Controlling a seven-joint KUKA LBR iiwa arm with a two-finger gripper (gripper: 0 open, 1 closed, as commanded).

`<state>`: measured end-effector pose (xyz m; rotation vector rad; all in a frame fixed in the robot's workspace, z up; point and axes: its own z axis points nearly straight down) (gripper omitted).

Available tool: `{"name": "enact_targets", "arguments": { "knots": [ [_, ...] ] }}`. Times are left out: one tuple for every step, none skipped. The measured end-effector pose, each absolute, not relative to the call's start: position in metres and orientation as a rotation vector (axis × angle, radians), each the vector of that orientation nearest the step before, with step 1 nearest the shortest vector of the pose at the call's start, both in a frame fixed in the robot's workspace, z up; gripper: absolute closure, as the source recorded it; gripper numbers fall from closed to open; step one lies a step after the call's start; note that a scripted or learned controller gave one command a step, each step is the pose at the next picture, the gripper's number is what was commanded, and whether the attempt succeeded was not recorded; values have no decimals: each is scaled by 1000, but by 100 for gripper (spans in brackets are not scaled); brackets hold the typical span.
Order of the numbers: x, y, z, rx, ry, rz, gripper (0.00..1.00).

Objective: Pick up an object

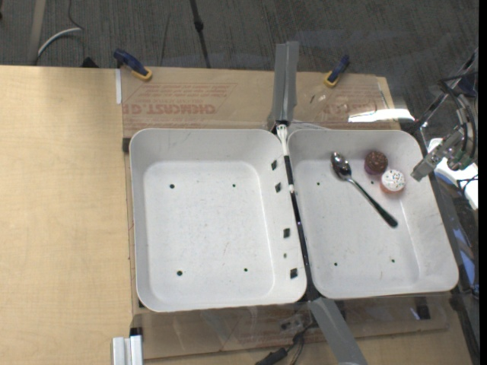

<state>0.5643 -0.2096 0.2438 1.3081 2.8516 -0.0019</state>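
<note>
Three objects lie in the right bin (426, 280), towards its far right corner. A metal spoon (362, 188) with a black handle lies slantwise, bowl towards the back. Next to it sits a dark reddish-brown round object (376, 161). A small white round object with dots and a red edge (393, 181) rests just in front of that. My gripper (424, 169) hangs over the bin's right rim, a little to the right of the white object and touching none of the three.
The left bin (141, 219) stands beside the right one, with a black divider with clips (291, 204) between them. Both rest on a cardboard sheet (198, 101) held by two clamps at the back. Cables and arm parts crowd the right edge (460, 120).
</note>
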Motion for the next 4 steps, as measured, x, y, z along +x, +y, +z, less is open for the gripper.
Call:
{"name": "enact_targets", "arguments": {
  "knots": [
    [496, -222, 270, 1040, 2961, -1, 100],
    [478, -137, 92, 1364, 2829, 0, 100],
    [527, -222, 200, 1542, 2733, -1, 100],
    [482, -223, 263, 1313, 2849, -2, 100]
  ]
}}
